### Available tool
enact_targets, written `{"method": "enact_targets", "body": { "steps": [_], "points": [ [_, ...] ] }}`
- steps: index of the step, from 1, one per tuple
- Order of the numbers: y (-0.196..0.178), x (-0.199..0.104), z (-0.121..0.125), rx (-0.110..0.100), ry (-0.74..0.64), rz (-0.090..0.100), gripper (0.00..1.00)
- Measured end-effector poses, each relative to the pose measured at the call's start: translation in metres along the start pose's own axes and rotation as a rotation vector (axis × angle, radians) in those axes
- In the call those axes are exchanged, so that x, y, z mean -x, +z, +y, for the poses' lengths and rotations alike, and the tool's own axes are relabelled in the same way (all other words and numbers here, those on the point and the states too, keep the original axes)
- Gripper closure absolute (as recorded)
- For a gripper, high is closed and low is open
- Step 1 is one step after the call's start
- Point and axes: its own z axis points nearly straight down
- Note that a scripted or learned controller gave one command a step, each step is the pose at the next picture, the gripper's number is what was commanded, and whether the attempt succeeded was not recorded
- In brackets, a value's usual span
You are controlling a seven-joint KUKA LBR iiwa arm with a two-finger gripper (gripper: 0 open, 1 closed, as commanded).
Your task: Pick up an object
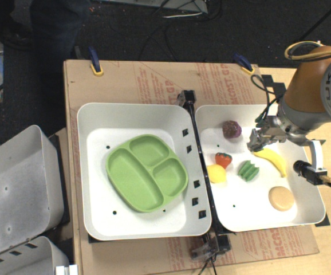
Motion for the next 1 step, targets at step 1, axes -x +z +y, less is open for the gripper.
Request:
{"method": "enact_targets", "body": {
  "steps": [1],
  "points": [
    [-0.0599,0.0085,-0.0005,0.004,0.001,-0.002,1.0]
  ]
}}
